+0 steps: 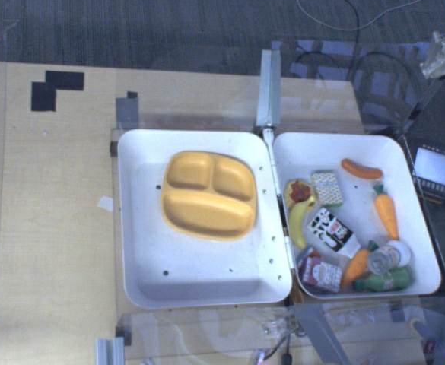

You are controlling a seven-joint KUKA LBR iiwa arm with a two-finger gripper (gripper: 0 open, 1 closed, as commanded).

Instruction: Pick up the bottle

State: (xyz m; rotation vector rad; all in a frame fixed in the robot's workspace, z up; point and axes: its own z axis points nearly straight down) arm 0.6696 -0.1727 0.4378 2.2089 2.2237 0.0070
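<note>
Seemingly the gripper [443, 52] is the pale blur beyond the right bin's [412, 175] far right corner, well apart from everything; whether it is spread or closed cannot be told. The green bottle [386, 282] lies on its side against that bin's near wall, by the right corner, touching a tin can [387, 258] and a small carrot [357, 265]. A descent clear of the wall, closing across the body, seems wisest. The left bin [142, 226] holds a yellow divided plate [208, 193]; cables trail over the dark floor beyond the bench.
</note>
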